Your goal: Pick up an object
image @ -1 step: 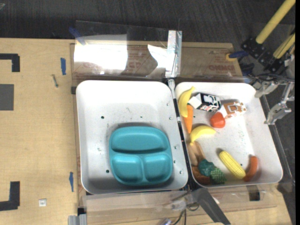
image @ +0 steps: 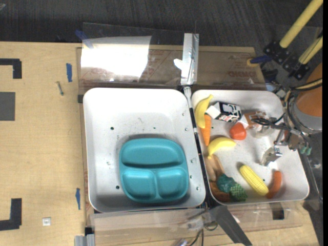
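The right bin (image: 294, 191) holds several toy foods. A yellow banana (image: 202, 108) and an orange carrot (image: 206, 129) lie along its left wall, with a black-and-white box (image: 228, 111) and a red-orange tomato (image: 238, 131) beside them. A second banana (image: 220, 145) lies mid-bin. A corn cob (image: 253, 179), a red sausage (image: 277, 182) and a green broccoli (image: 237, 191) sit near the front. My gripper (image: 270, 156) hangs in the bin's right half, just beyond the corn and sausage and right of the second banana. Nothing visible is lifted in it.
The left bin (image: 97, 117) carries a teal divided tray (image: 152, 169). A brown bun-like piece (image: 212, 168) lies against the right bin's left wall. The arm with its orange band (image: 312, 106) comes in over the right rim. Yellow poles (image: 302, 19) stand at the back right.
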Available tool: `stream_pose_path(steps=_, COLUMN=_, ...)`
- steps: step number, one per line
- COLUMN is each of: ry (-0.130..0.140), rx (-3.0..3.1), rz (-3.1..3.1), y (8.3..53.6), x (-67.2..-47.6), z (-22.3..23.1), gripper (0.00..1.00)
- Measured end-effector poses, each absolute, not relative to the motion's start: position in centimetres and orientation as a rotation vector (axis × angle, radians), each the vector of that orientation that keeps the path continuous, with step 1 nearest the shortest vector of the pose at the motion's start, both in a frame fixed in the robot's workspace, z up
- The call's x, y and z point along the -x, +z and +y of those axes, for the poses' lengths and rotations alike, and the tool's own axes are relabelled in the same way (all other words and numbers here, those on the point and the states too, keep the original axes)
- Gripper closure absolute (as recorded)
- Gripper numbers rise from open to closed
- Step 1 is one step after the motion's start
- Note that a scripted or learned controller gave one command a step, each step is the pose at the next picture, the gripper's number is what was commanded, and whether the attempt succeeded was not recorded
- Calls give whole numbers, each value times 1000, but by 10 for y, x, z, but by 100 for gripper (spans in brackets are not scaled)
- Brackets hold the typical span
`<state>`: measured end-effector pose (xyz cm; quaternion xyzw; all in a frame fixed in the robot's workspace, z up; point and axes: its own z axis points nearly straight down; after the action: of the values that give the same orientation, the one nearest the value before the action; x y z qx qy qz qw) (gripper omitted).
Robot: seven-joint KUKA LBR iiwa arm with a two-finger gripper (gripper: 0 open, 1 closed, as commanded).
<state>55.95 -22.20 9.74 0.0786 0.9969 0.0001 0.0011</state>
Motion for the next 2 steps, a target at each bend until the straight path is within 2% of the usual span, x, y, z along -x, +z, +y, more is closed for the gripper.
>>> stream_pose_path(steps=1, ry=-1, rx=-86, rz=3132, y=90, x=-618, z=-146, gripper=0)
stream_pose_path(steps=2, ry=-1, rx=-86, rz=3132, y=90, x=-618, z=-146, gripper=0)
